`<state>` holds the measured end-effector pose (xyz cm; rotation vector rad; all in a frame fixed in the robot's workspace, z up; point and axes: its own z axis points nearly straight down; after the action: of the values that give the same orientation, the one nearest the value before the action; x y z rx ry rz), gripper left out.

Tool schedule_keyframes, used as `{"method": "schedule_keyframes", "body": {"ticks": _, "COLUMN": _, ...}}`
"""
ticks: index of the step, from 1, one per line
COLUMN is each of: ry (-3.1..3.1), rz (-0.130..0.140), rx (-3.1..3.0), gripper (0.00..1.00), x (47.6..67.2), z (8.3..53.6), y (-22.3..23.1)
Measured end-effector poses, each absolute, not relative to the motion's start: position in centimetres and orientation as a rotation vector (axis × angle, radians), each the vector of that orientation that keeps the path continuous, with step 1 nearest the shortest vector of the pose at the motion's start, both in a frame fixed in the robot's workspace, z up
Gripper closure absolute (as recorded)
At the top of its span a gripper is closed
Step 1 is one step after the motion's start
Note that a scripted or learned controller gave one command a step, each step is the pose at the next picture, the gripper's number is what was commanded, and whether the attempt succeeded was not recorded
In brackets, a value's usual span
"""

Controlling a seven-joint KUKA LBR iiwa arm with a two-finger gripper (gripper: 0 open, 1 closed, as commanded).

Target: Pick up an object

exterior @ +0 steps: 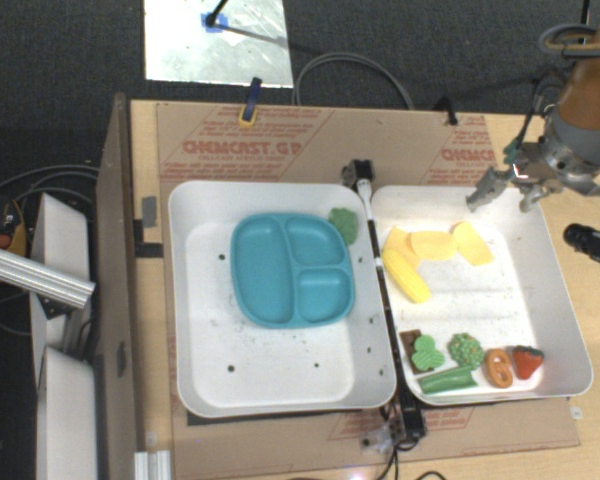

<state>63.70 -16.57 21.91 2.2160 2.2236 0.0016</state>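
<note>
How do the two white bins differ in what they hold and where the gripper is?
The left bin holds a blue divided plate with a green piece at its corner; the right bin holds loose yellow pieces and small toy foods. The gripper hangs open over the right bin's far edge, not the left's. Both are shallow and white.

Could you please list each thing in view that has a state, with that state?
Gripper: jaws spread open, holding nothing, above the right bin's far edge.
Blue tray: flat in the left bin, compartments bare.
Yellow pieces: loose in the right bin.
Strawberry: lying at the right bin's near edge.
</note>
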Motion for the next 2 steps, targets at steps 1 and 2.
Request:
{"method": "schedule_keyframes", "body": {"ticks": 1, "ry": 2.222, "rz": -0.001, "rx": 2.22, "gripper": 0.0, "x": 65.2, "z": 15.1, "y": -18.4}}
{"method": "schedule_keyframes", "body": {"ticks": 2, "ry": 2.23, "rz": -0.002, "rx": 2.216, "gripper": 0.0, "x": 66.8, "z": 8.4, "y": -17.4}}
